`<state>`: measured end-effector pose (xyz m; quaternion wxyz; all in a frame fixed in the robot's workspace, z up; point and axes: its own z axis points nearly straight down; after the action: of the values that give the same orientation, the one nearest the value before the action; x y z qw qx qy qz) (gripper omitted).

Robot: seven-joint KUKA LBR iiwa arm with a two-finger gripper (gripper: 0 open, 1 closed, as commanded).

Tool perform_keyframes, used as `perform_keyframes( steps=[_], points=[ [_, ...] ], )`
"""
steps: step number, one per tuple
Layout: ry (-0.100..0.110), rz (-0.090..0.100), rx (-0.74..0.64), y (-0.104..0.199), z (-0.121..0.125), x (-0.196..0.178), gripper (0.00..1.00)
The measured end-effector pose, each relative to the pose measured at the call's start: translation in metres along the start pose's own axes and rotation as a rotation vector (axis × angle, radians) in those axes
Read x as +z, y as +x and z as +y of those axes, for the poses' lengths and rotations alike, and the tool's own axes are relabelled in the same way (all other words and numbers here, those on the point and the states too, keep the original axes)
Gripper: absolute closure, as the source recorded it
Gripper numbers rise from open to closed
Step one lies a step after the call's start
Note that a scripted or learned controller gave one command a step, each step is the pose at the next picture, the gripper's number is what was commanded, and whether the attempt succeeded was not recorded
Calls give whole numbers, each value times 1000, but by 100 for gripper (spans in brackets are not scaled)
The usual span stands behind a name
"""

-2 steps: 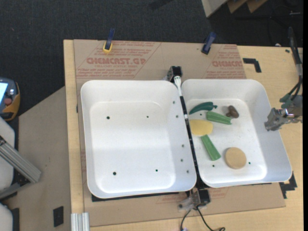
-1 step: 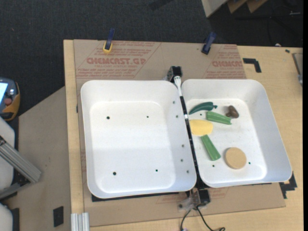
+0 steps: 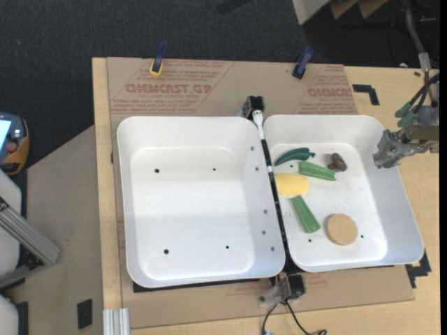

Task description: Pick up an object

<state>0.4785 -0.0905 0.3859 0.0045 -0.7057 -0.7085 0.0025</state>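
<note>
You have two shallow white plastic bins side by side on a brown cardboard-covered bench [image 3: 209, 82]. The left bin [image 3: 140, 208] and the right bin [image 3: 391, 215] touch along their inner rims.

All the objects sit in the right bin, toward its left and middle. A dark green curved pod-shaped piece [image 3: 291, 155] lies nearest the far rim, with a lighter green flat bar [image 3: 318, 171] just beside it, angled. A small dark brown lump [image 3: 337, 162] rests near the bar's right end. Below them a yellow rounded piece [image 3: 291, 184] lies close to the dividing rim, and a second green bar [image 3: 305, 213] runs down from it at a slant, touching or nearly touching it. A tan round disc [image 3: 342, 229] lies apart, toward the near side.

The grey two-finger gripper [image 3: 386, 153] sits at the right bin's right rim, well apart from every object and holding nothing. You cannot tell from this angle how its claw stands.
</note>
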Motion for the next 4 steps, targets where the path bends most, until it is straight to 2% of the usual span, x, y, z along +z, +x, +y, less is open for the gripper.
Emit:
perform_keyframes(
  steps=[1,2,3,4],
  points=[
    [-1,0,-2,63,1,93,100],
    [-23,-3,-1,92,41,4,100],
    [-4,-2,5,92,1,56,100],
    [-15,-3,1,131,25,32,100]
  ],
)
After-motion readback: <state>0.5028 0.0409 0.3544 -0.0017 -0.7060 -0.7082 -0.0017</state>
